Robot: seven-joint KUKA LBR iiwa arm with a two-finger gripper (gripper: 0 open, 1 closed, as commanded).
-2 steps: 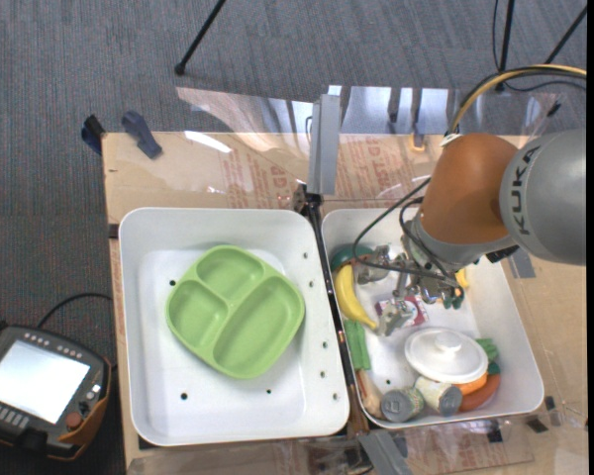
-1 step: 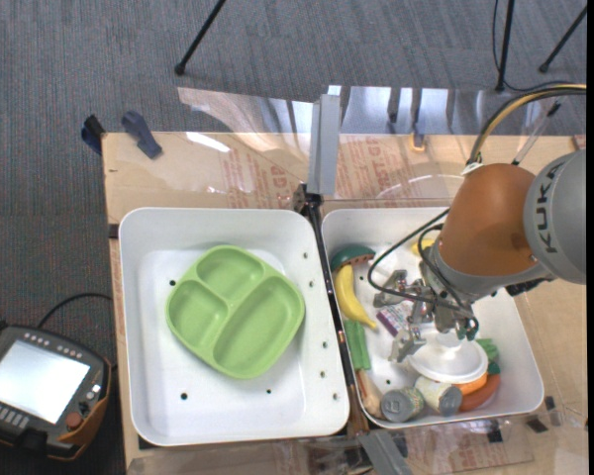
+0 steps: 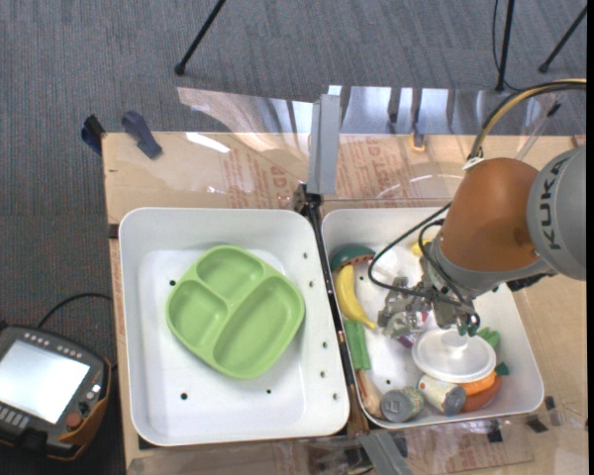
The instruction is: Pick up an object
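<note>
grey arm's gripper (image 3: pixel 428 317) hangs low over the cluttered right white bin (image 3: pixel 528 359), perhaps touching a yellow banana (image 3: pixel 350 298).

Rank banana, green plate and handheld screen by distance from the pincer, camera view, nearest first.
From the pincer, in the right bin:
1. Banana, same bin, along its left side.
2. Green plate, in the left bin.
3. Handheld screen, on the floor, off the bench's left corner.

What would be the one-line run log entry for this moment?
arm: over right bin | gripper: low among items, grasp unconfirmed | nearby: banana, white lidded cup | left bin: green divided plate
</note>
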